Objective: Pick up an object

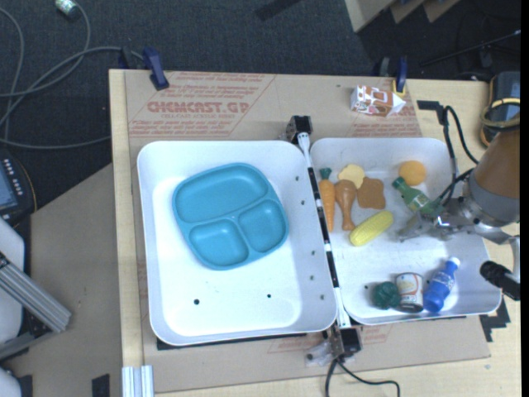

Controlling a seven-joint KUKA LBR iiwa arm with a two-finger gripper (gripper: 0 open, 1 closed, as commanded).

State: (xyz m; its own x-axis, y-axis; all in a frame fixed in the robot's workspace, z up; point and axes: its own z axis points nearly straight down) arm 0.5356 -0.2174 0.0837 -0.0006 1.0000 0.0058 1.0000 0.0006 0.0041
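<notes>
While the wooden bench (207, 106) stands on dark carpet (198, 15), the gripper (423, 222), finger spread indiscernible, hovers at the right bin's (463, 304) three o'clock.

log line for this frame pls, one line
arm: over right bin | gripper: low by green bottle, hold unconfirmed | corn: left of gripper | left bin: blue tray

My tool (416, 227) sits low in the right bin (355, 151), just beside the green bottle (411, 195), which lies tilted near the orange ball (412, 172). A yellow corn cob (370, 228) lies slanted to its left.
</notes>
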